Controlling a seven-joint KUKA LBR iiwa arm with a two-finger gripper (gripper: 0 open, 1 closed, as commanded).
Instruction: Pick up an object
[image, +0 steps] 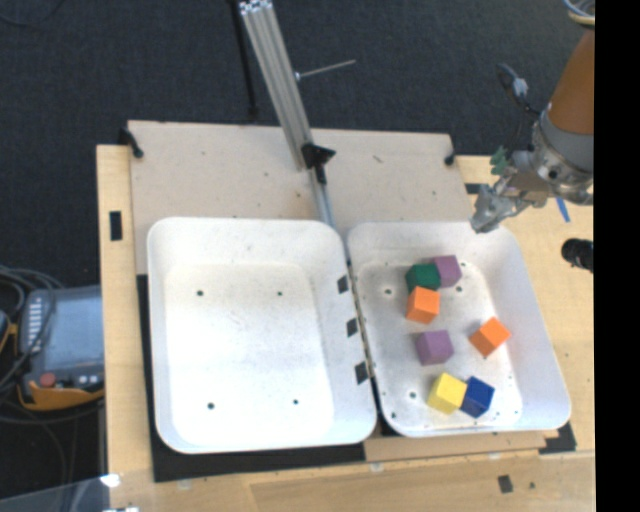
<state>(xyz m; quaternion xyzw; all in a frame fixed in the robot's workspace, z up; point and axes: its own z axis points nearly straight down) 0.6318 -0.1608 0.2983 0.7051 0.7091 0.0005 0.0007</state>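
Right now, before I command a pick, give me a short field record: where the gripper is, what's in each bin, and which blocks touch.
gripper: above the right bin's far rim, holding nothing visible
right bin: seven blocks
far cluster: green block, purple block, orange block, touching
standing apart: second purple block, second orange block
near pair: yellow block against blue block
left bin: white, speckled
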